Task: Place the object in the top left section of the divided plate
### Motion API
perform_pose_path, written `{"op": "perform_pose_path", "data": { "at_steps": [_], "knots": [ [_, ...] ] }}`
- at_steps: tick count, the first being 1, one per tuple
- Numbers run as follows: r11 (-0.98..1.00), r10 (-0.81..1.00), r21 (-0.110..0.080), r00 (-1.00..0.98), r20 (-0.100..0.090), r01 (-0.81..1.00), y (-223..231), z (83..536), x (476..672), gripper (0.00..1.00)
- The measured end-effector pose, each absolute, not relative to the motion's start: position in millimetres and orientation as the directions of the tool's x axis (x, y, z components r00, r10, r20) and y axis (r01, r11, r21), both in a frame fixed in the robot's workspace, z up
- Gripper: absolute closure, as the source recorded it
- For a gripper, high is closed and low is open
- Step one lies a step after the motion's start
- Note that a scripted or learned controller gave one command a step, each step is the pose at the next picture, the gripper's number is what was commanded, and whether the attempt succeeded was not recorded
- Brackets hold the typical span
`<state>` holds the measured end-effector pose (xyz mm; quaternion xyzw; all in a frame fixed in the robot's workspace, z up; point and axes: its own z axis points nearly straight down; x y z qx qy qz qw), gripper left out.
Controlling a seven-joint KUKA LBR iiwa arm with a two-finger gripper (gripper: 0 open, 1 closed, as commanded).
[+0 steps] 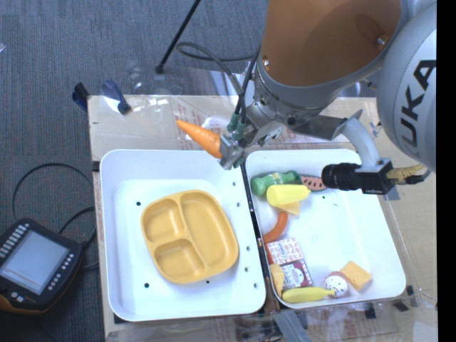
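- While the gripper [229, 150] hung at the frame's upper middle, its fingers clamped a carrot [200, 138].
- Plate [189, 235] — lower left, in the left bin [114, 191].

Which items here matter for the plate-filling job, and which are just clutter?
In the job:
- toy carrot, between the jaws of the gripper, above the left bin's far edge
- yellow divided plate in the left bin

Lying about, in the right bin:
- green toy
- sausage
- banana
- cheese wedge
- two small cartons
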<state>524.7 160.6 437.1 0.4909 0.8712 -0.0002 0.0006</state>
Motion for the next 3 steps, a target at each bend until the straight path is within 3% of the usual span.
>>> {"op": "perform_pose_path", "data": {
  "at_steps": [3],
  "knots": [
    [0.537,0.843,-0.009,-0.537,0.000,0.843,170.6,460.0,525.8,1.00]
  ]
}}
